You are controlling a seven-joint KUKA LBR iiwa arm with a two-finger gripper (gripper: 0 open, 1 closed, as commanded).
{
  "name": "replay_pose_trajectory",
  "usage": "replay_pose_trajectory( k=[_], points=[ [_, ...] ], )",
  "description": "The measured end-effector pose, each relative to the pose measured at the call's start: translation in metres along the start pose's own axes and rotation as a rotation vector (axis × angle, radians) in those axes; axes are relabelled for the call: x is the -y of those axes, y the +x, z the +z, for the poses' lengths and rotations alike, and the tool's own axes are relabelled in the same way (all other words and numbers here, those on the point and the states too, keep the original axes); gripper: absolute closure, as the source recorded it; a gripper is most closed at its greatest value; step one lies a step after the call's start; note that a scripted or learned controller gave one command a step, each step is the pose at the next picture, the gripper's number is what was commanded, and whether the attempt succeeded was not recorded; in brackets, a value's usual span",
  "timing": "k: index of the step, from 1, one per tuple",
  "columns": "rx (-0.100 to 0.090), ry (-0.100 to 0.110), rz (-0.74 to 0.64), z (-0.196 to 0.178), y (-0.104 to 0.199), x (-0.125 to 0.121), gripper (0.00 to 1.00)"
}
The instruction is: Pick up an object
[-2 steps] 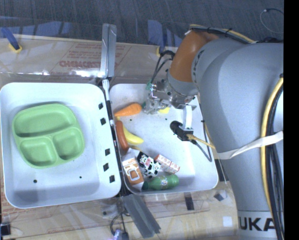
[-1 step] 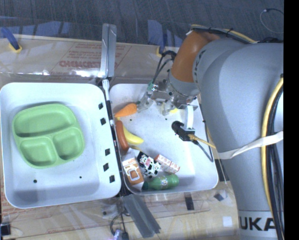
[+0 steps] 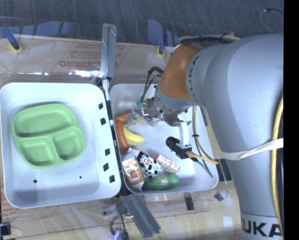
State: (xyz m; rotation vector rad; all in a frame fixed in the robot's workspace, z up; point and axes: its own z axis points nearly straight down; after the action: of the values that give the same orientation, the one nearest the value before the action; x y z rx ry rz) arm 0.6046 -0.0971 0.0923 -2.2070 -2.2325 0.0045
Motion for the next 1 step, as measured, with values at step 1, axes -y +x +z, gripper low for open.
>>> replay_pose_trajectory(
  k=[1],
  points=[
    [0.000, 0.000, 0.000, 0.0001, 0.0001, 0.0000, 0.00]
  ],
)
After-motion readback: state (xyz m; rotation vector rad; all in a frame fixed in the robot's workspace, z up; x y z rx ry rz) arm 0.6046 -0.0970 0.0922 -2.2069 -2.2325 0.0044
